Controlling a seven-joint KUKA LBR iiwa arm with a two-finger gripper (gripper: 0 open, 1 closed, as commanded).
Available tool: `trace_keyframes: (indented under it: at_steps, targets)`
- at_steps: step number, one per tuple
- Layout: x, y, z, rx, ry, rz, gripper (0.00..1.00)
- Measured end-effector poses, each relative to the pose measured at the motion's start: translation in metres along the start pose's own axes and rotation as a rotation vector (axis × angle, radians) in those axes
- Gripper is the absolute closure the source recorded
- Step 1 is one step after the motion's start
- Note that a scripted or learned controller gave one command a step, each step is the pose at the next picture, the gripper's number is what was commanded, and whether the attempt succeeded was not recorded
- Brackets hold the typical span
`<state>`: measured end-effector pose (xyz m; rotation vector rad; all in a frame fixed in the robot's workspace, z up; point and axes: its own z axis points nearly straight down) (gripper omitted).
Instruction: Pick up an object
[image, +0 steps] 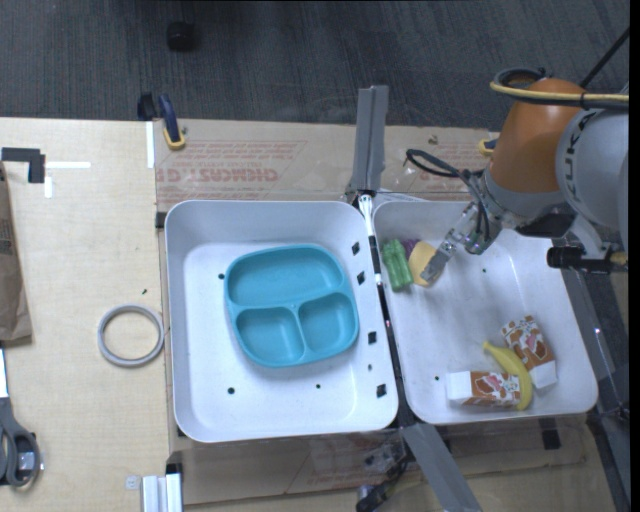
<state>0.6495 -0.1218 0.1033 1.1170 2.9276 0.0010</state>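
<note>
A: Bench, far left: one grey ring of tape (131, 335) lying flat on the pale wood.

B: Left white shallow plastic bin (190, 400): one smooth teal plastic tray with three compartments (291, 305).

A: Right white bin (560, 400): one green ribbed block (397, 265) beside a pale yellow wedge (424, 264) at the upper left; two printed cartons (490, 387) and one yellow banana (510, 370) at the lower right.

B: Gripper (437, 263) touches the wedge; jaw spread — cannot tell.

Hidden and cut off
My hand (437, 262) covers part of the yellow piece (423, 266); scissors (17, 450) run off the left edge.
</note>
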Motion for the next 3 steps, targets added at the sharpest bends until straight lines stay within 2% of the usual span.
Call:
trace_keyframes:
  at_steps: [3]
  targets:
    - [0.0000, 0.0000, 0.0000, 0.000, 0.000, 0.000, 0.00]
